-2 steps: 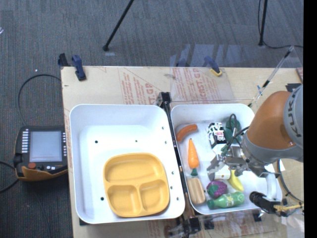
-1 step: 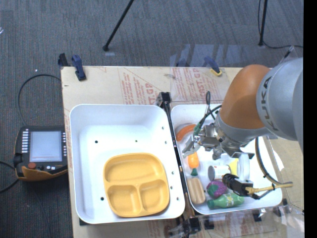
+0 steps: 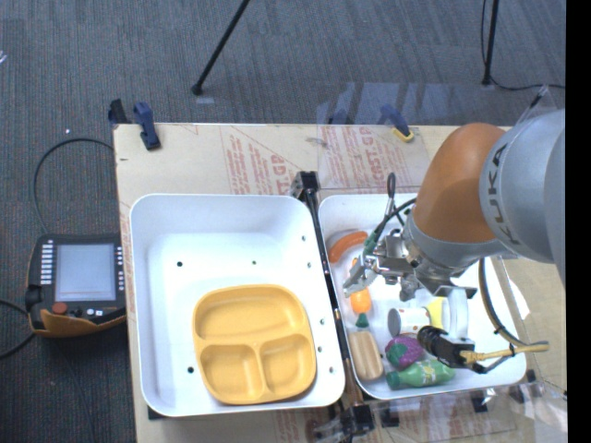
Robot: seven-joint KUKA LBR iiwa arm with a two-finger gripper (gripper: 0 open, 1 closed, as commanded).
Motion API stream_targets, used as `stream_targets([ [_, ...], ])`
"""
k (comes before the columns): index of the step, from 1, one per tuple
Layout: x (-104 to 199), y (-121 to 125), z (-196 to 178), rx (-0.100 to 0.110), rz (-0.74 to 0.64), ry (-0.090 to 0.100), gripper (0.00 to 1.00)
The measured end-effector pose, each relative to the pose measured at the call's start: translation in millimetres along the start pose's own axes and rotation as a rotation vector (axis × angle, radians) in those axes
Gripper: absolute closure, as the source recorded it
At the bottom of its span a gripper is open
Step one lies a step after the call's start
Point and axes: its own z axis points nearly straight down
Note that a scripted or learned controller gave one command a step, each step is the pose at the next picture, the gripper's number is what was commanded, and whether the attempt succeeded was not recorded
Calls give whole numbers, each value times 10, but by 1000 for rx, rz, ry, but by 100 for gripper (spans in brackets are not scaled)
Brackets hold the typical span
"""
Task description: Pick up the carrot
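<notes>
Dark grey carpet floor [image 3: 74, 53] around bench, faint woven pattern. Black tripod legs [image 3: 226, 40] slant across carpet at top; second thin stand leg [image 3: 487, 35] at top right. Bench top [image 3: 268, 160] pale board, red printed lettering, partly under clear sheet with glare. Blue clamp [image 3: 146, 125] on bench's far left corner; yellow-tipped clamp [image 3: 401, 129] on far edge. Handheld pendant with grey screen [image 3: 78, 282] on carpet left of bench, black cable [image 3: 55, 169] looping from it. Light even, soft shadows.
</notes>
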Motion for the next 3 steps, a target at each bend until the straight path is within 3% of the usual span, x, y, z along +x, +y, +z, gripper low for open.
stream_targets([
  [3,0,0,0,0,0,0,0],
])
